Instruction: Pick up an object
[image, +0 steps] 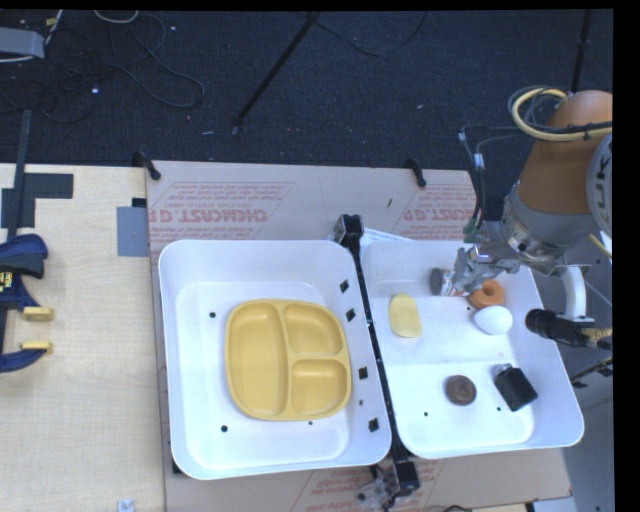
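I am reaching in from the right, my gripper (468, 277) hanging low over the far part of the right-hand shallow white bin (560, 425). I cannot tell whether it is released or clenched; nothing is visibly caught in it. The small round orange object (487, 294) is lying just beside my gripper, a little to the right and toward the near side, with the white egg-shaped object (492, 320) touching or nearly touching it beyond that. Being round, the orange piece offers no long axis to line up with. The pale yellow oblong block (404, 316) is lying further left, running near to far.
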